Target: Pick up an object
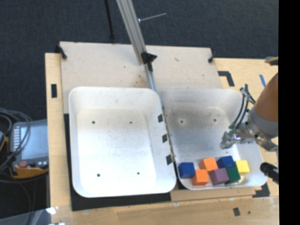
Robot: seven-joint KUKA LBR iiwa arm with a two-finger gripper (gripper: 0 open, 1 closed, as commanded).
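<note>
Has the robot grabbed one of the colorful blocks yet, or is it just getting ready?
Not yet. Done: the arm has reached over the right bin, and its gripper hangs just above the blocks. In hand: nothing shows between its fingers. Left: all the blocks, like the blue block, orange block, purple block and yellow block, lie in the bin's near corner, so the grab and lift remain.

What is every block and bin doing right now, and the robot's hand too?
Right white bin: holds all the blocks, at its near end.
Left white bin: sits beside it.
Two blue cubes, two orange cubes, purple cube, green cube, yellow cube: resting, clustered.
Gripper: above the cluster, holding nothing.
</note>
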